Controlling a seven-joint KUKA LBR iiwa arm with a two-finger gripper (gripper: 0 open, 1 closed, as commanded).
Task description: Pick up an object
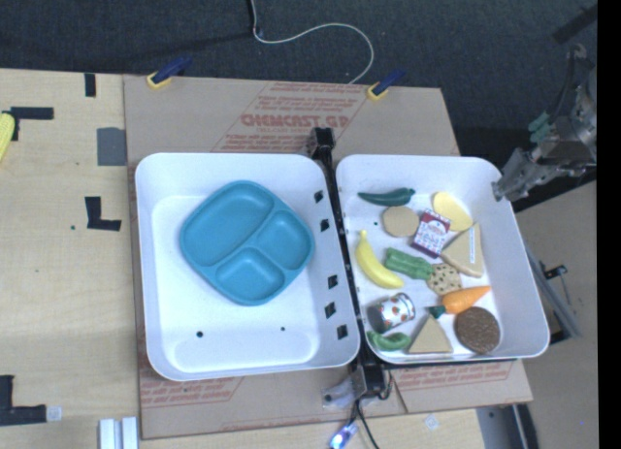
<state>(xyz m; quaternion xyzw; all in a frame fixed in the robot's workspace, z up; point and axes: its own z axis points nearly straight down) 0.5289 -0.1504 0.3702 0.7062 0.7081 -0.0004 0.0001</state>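
The gripper point(511, 183) is hanging just outside the right bin's point(519, 243) upper right rim, blurred and dark; I cannot tell its state. The arm point(572, 127) is running off the right edge. Inside that bin, small plastic foods are lying crowded: a glossy curved banana point(373, 261), a slim green chili point(386, 197), a tapering orange carrot point(464, 298), a round brown cookie point(477, 329). A smooth blue divided plate point(247, 241) is resting in the left bin point(165, 340).
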